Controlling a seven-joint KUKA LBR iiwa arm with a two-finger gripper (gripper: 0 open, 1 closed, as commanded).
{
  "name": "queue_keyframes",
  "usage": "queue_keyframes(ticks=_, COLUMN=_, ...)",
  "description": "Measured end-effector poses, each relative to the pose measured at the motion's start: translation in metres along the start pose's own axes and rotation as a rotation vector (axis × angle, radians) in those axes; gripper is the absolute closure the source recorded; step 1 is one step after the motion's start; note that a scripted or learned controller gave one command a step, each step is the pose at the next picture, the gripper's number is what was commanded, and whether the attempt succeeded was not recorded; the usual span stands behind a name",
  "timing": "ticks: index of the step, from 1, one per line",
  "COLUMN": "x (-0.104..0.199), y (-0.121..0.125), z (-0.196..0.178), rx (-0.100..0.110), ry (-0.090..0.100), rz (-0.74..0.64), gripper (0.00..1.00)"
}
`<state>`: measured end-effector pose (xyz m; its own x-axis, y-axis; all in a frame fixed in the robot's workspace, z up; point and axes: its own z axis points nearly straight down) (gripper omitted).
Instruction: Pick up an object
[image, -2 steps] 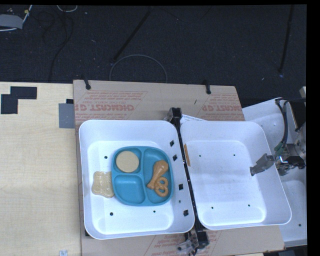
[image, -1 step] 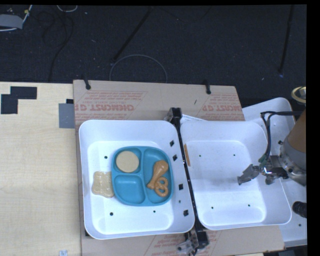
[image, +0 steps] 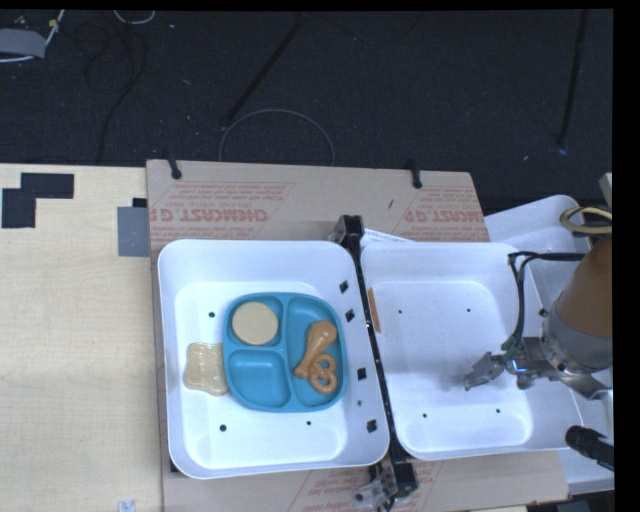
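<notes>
A blue sectioned tray (image: 262, 385) lies in the left bin (image: 195, 265). It holds a round tan disc (image: 254, 323), a tan drumstick-shaped piece (image: 319, 343) and a pretzel-shaped piece (image: 322, 375). A pale toast-like slab (image: 205, 368) rests on the bin floor against the tray's left side. My gripper (image: 484, 372) hangs low over the right part of the right bin (image: 440, 300), pointing left, far from all these objects. Nothing shows in its grasp.
A dark divider (image: 365, 340) runs between the two bins. The arm's orange band (image: 600, 290) and a black cable (image: 519, 300) stand over the right bin's right edge. Cardboard (image: 300, 205) lies under the bins, with a wooden bench top (image: 70, 350) to the left.
</notes>
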<state>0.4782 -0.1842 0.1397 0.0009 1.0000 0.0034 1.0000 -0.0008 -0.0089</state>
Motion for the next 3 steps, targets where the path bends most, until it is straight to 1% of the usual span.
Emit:
queue_keyframes(ticks=1, x=0.001, y=0.000, z=0.052, rx=-0.006, ry=-0.002, rz=0.000, gripper=0.00)
queue_keyframes(ticks=2, x=-0.001, y=0.000, z=0.040, rx=-0.006, ry=-0.002, rz=0.005, gripper=1.00)
queue_keyframes(ticks=3, x=-0.001, y=-0.001, z=-0.002, rx=-0.009, ry=-0.003, rz=0.000, gripper=1.00)
